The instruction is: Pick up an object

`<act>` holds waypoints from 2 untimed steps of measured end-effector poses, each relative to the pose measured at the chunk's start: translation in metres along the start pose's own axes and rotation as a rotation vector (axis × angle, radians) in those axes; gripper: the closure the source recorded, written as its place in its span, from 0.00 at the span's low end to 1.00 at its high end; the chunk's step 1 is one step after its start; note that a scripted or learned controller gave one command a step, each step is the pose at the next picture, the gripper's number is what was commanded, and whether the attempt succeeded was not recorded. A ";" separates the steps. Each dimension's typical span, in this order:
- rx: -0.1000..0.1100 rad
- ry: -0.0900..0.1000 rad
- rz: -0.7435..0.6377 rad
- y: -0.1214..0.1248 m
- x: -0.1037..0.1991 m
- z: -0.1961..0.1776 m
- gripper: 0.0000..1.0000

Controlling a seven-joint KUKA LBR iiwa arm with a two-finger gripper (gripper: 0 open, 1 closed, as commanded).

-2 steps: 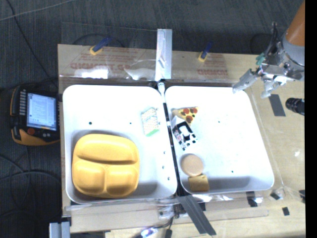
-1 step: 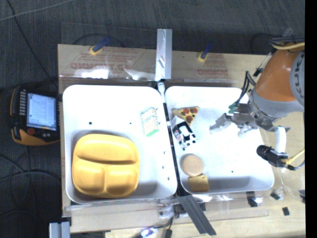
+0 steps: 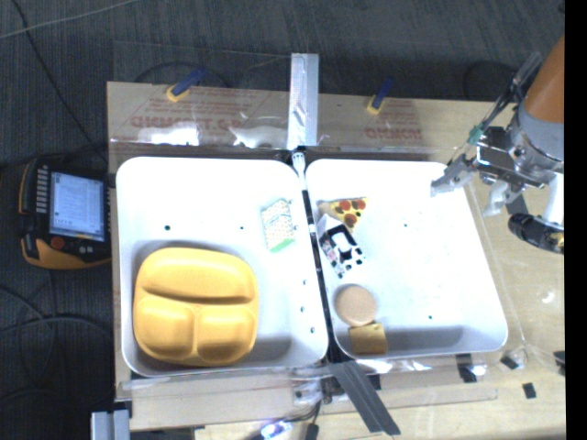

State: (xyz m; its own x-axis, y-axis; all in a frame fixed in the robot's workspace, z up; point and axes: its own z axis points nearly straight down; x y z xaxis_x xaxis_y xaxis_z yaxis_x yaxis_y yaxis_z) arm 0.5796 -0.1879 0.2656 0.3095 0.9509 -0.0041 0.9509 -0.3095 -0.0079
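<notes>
My gripper (image 3: 466,191) hangs over the upper right corner of the right bin (image 3: 440,273), open, with nothing between its fingers. In the left part of that bin lie a small pizza-slice toy (image 3: 345,209), a black and white object (image 3: 340,248), a round tan disc (image 3: 356,304) and a tan block (image 3: 368,339). All of them lie well to the left of and below the gripper. The left bin (image 3: 183,195) holds a big yellow bread-shaped object (image 3: 194,302) and a small green and white packet (image 3: 277,225).
A divider (image 3: 314,246) runs between the two bins. A metal bracket (image 3: 304,99) stands behind them on the wooden bench. A handheld pendant with a screen (image 3: 66,211) lies left of the bench. The grey and orange arm (image 3: 546,108) enters at the upper right.
</notes>
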 end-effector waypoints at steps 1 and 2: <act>0.003 0.000 0.124 -0.076 0.089 0.042 0.00; -0.007 0.000 0.286 -0.020 0.067 -0.168 0.00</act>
State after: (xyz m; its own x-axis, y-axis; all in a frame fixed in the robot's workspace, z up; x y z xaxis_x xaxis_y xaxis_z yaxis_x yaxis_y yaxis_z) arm 0.5828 -0.1177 0.4337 0.5650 0.8251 -0.0048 0.8251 -0.5650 0.0000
